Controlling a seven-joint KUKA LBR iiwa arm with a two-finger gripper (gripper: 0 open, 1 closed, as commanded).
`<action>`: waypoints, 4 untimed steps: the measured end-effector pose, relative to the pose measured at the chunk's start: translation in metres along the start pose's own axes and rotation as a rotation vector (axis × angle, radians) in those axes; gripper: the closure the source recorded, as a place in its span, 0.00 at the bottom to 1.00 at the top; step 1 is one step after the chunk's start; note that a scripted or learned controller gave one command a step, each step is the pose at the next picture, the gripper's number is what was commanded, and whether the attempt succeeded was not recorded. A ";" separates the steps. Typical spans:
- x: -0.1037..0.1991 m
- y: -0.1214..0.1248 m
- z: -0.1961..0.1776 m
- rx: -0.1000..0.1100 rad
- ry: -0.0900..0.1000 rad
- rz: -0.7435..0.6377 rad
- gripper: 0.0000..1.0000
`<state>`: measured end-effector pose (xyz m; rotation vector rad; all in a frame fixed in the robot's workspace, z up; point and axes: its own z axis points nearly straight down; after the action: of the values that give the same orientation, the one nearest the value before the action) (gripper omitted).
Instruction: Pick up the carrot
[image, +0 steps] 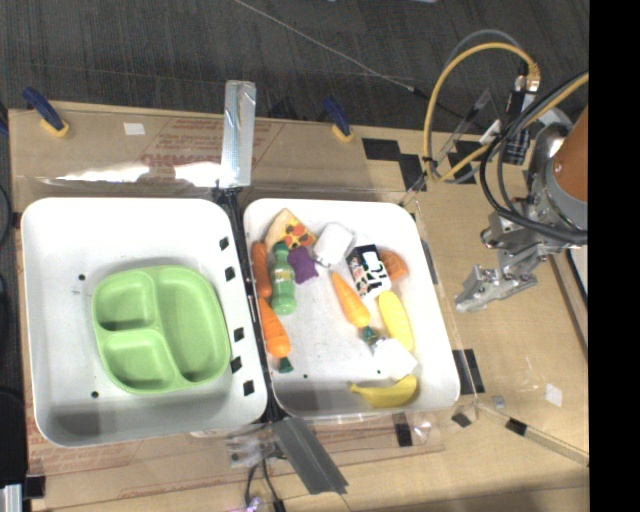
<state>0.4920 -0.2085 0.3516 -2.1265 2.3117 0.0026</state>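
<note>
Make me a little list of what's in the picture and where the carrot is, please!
left bin: holds a green divided plate
right bin: holds toy food
carrot: lies along the right bin's left wall
banana: near the right bin's front edge
end effector: outside the bins, to the right, over the bench, holding nothing

the scene was evenly and fairly brightly lit from above. the two shallow white plastic bins (40, 300) looked near washed-out, with soft grey shadows along their near walls. glare streaked the clear tape on the brown cardboard bench top (110, 172) and the upright silvery strip (238, 135). the dark floor stayed dim. small toy items looked slightly soft and grainy.
</note>
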 end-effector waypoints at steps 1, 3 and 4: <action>0.002 0.008 -0.004 0.004 0.001 -0.414 1.00; -0.010 0.015 0.005 0.006 0.003 -1.068 1.00; -0.002 -0.018 0.013 0.008 0.003 -1.367 1.00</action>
<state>0.5101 -0.2085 0.3389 -3.1049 0.4483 -0.0106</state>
